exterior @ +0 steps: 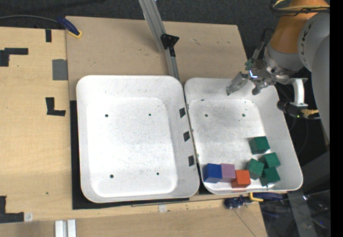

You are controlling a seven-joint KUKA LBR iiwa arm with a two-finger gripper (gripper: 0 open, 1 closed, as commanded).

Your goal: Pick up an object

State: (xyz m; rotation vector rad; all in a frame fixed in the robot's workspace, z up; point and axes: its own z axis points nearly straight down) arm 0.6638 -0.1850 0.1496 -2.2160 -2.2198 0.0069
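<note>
My end effector point(247, 85) hangs over the far edge of the right bin point(225, 118), near its far right corner, with its two grey fingers point(233, 86) spread apart and nothing between them. My orange band point(292, 21) and grey wrist sit above it at the bench's right side. All the blocks lie in the right bin, bunched along its near edge and near right corner, well apart from my end effector. A blue block point(213, 172) sits leftmost on the near edge, a purple block point(228, 170) just beside it, and an orange block point(242, 178) touching the purple one. To their right is a cluster of green blocks point(265, 167), and one more green block point(259, 144) lies a little farther up along the right wall. The left bin point(128, 139) stands beside the right one, their walls touching along the middle. A slanted metal rail point(153, 10) crosses the bench's far edge and ends at the bins' shared far corner.
</note>
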